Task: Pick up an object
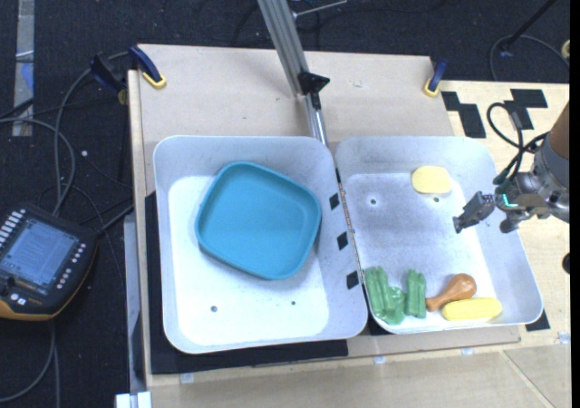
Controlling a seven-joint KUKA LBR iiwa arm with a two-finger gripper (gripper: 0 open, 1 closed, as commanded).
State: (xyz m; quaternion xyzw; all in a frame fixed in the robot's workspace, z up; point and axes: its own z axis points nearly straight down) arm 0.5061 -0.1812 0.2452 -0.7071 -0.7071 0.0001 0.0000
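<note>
Yellow oval (431, 180) upper middle of right bin (507, 181), apart from clutter. Pincer (489, 212) at right, slightly spread, holding nothing. Advice: centre above oval, descend straight, close across narrow side.

We see bare bin floor (408, 234) left of and below the fingers (473, 211); a yellow piece (431, 180) lies up-left, and green, tan and yellow items (426, 296) crowd the near wall.

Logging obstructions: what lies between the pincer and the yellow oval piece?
Bare bin floor, in the camera view, between pincer and yellow oval piece.
</note>
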